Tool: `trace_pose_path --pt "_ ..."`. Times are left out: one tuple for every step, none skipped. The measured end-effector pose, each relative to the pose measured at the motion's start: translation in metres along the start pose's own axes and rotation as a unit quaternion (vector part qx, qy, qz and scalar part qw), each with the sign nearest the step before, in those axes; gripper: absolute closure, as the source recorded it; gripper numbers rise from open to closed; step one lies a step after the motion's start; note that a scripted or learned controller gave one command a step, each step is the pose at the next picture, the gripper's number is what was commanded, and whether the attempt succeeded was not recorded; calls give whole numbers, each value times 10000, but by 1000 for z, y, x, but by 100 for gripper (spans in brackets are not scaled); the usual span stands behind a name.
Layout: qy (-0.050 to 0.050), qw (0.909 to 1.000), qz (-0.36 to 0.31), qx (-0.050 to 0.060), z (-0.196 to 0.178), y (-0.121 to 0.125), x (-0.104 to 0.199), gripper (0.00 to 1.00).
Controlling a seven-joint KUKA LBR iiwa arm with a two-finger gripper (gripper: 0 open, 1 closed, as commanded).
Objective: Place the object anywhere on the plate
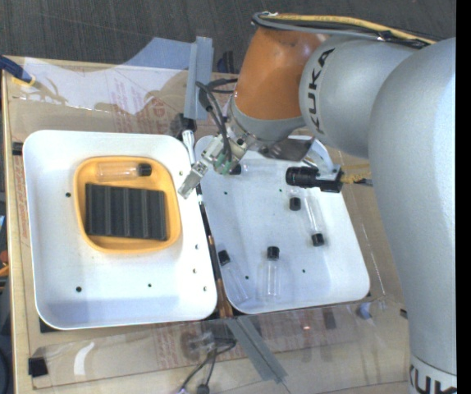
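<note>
Item: clear vial [121,171], a slender transparent cylinder with a black cap [144,170], lying flat on the yellow plate [84,212] along its upper rim; long axis runs left to right in the camera view, capped end pointing right, toward the other bin. Plate: glossy amber-yellow, rounded-rectangular with a raised lip, set in the upper middle of the left bin [112,290]. Just below the vial, a black ribbed insert [129,212], matte, with parallel vertical grooves, covers most of the plate's floor. Left bin: shallow, white, smooth, round-cornered, with a few small dark dots on its floor. Gripper [207,167]: metallic, with green detail, hanging over the seam between the two bins, right of the plate and apart from the vial; whether it is released or clenched cannot be told. Right bin [342,277]: the same white shell, holding two more clear vials, one [312,216] with its cap toward the near edge, one [272,279] with its cap toward the far edge, both roughly upright in the view, plus small loose black pieces.
</note>
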State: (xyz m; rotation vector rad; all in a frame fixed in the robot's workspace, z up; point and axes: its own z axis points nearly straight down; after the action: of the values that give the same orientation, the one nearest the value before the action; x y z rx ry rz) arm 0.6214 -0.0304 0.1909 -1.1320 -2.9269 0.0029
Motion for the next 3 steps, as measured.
trace_pose_path --pt "0 10000 0 0 0 0 0 0" --pt "0 10000 0 0 0 0 0 0" --pt "0 10000 0 0 0 0 0 0"
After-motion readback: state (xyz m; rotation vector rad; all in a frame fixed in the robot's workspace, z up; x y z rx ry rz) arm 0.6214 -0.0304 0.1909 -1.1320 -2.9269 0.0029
